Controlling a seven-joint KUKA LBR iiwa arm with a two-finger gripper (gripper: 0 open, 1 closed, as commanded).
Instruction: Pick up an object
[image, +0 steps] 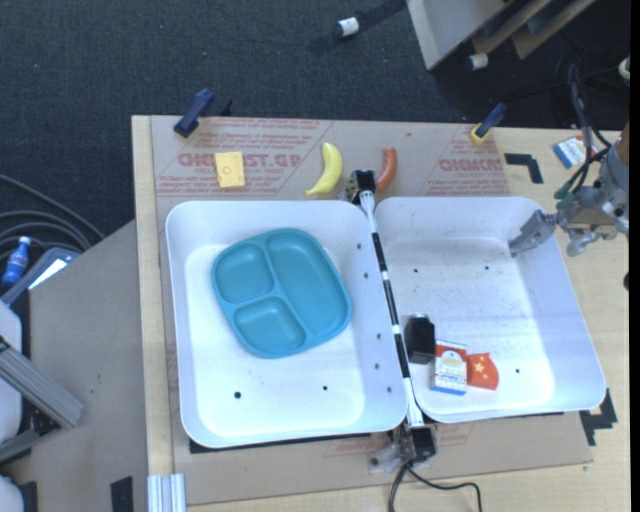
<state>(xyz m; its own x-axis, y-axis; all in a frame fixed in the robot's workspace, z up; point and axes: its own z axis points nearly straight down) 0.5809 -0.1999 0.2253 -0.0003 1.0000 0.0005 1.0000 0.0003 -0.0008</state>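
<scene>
The hand (545, 232) sits at the upper right edge of the right bin (560, 300), just inside its far right corner, with the wrist and its cabling entering from the right side of the camera view. One grey finger projects leftward and downward over the bin rim. Whether the hand is open or closed cannot be determined; nothing is visible between its parts.

The nearest candidates lie together at the near edge of the same bin: a small carton (450, 368) with blue, white and red print, a red packet (483, 371) touching its right side, and a black block (419, 338) just beside the carton on the left, close to the divider between the bins. This cluster lies down and to the left of the hand in the view, that is, toward the near edge and toward the centre divider, well apart from it.

The carton's long axis runs roughly from far to near; a grasp across its short width is judged the most practical.

The left bin (200, 390) carries a blue compartment plate (281, 291), farther from the hand and broad and flat, judged a poorer choice. A banana (325, 170) and an orange sausage-shaped item (386, 168) rest on the bench beyond the bins.
</scene>
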